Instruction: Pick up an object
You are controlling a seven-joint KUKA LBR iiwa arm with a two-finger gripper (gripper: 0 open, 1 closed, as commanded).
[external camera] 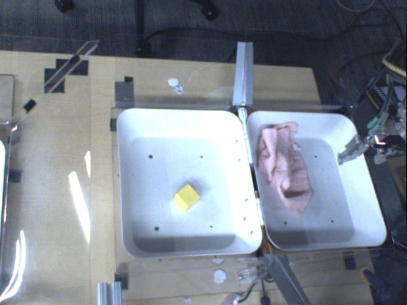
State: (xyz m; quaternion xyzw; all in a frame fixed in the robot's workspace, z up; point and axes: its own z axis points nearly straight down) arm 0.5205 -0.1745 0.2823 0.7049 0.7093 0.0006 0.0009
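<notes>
Item: yellow block (187, 197), small, cube-like, plain faces, turned at an angle to the bin walls. It rests on the floor of the left bin (127, 170), slightly below that bin's middle, alone there and clear of every wall.

Item: pink cloth (284, 167), crumpled and folded on itself, lying lengthwise in the left half of the right bin (362, 224), its upper end near the bin's top wall.

End effector (351, 150): a grey part at the right bin's right rim, reaching in from the right; nothing is seen between its fingers, and whether they stand wide or narrow cannot be told at this size.

Positions from the end effector: the cloth lies to its left, near, within the same bin. The block lies well to its left and somewhat lower in the view, across the divider between the bins, well apart.

Counter (57, 170): light wood, bearing both bins side by side.

Writing: no brand, label or text is legible on any item.
</notes>
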